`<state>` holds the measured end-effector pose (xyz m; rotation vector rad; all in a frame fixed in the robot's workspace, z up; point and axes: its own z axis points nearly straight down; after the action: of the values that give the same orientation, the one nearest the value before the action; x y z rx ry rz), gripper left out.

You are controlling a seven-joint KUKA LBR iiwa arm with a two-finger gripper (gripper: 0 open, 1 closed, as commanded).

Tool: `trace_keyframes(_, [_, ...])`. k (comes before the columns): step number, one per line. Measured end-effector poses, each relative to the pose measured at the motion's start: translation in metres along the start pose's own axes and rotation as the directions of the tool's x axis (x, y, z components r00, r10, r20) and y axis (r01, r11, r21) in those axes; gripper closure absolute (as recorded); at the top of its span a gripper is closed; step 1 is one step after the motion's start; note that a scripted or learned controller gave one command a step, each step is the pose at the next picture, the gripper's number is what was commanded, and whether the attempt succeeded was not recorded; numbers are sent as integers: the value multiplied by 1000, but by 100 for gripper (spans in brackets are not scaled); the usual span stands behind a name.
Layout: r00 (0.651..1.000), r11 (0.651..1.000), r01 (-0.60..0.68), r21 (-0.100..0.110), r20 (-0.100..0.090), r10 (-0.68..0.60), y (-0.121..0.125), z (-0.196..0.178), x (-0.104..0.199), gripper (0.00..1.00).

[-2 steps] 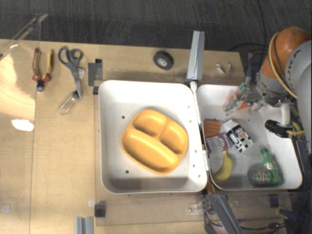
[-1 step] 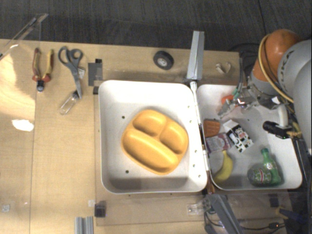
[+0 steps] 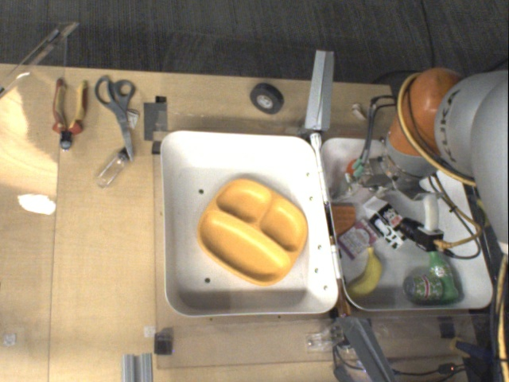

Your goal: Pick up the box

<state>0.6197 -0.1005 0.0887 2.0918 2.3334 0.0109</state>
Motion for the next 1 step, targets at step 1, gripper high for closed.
trace_keyframes(1, [995, 992, 100, 71, -13, -99, 36, 1, -2, 0])
